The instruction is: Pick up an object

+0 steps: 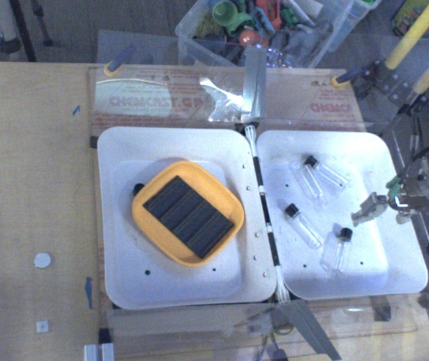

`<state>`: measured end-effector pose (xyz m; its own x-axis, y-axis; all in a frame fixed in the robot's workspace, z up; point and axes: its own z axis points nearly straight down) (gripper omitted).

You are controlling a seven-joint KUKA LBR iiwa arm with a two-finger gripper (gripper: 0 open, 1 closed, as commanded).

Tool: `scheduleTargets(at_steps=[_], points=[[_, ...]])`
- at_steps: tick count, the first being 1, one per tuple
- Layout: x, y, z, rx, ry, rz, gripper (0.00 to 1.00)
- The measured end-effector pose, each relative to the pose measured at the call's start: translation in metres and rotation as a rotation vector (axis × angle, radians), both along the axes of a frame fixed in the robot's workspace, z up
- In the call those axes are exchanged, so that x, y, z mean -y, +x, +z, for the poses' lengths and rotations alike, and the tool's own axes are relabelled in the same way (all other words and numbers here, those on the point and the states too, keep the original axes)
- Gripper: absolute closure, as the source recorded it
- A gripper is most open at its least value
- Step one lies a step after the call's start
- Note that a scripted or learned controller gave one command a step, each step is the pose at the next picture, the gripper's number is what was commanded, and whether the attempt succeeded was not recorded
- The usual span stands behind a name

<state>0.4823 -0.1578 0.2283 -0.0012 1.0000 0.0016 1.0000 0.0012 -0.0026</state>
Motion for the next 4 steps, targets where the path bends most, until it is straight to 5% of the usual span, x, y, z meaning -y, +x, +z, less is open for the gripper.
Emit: scheduleTargets(at_steps=[1, 2, 3, 4], points=[[-0.010, 0.005, -0.118, 0.028, -0.009, 0.015, 0.00], [-0.017, 0.037, 0.031, 0.004, -0.003, -0.100, 0.00], [-0.035, 0.005, -0.070, 0.002, -0.001, 0.007, 0.00], [-0.079, 0.096, -0.038, 0.004, -0.002, -0.018, 0.00]])
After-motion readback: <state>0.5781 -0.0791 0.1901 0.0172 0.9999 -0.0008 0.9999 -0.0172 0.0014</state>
